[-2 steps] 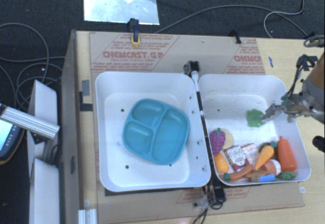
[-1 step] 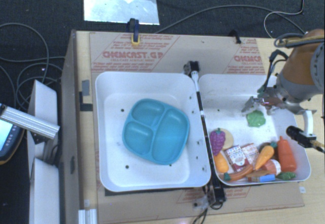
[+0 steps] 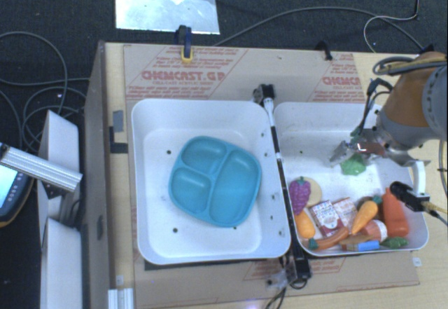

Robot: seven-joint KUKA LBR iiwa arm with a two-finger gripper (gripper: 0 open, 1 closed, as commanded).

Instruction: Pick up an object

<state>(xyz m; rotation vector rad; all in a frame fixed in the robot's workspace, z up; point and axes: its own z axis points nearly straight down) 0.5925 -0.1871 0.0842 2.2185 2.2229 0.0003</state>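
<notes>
Pincer [image 3: 350,153] low in the right bin [image 3: 308,125], right by a green piece [image 3: 353,166]; can't tell if it's open or closed.

Left to right: left bin [image 3: 150,160] holds a blue divided plate [image 3: 213,180], nothing else pickable there. Right bin's near side is a crowded pile: purple grapes [image 3: 299,193], small red-and-white packets [image 3: 332,215], carrot [image 3: 364,215], a red bottle-shaped thing [image 3: 394,215]. Green piece sits apart from the pile, up by the tool. Risk, as I read it: the green piece looks small and is just beside or under the tips, so a close could pinch beside it or nudge it away and come up empty. Arm [image 3: 413,108] comes in from the right over the bin's far corner, orange band up top, wrist angled down and left toward the bin floor.
</notes>
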